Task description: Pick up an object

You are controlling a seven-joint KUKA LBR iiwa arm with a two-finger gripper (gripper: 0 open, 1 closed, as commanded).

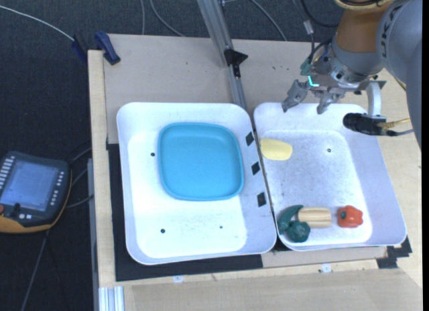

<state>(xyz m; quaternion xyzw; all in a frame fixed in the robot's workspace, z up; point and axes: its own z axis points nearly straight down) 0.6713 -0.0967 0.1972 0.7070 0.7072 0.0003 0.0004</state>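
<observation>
Trouble could come because the open, empty gripper (308, 100) hangs over the right white plastic bin's (385, 189) far rim, well away from the small yellow toy (275, 149), so its jaws may close on nothing.

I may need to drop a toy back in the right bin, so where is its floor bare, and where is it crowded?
In the right bin, the middle is bare, between the yellow piece near its upper left and the near-edge row. That row is crowded: green toy, tan block and red toy. The gripper hangs open over the far rim.
</observation>
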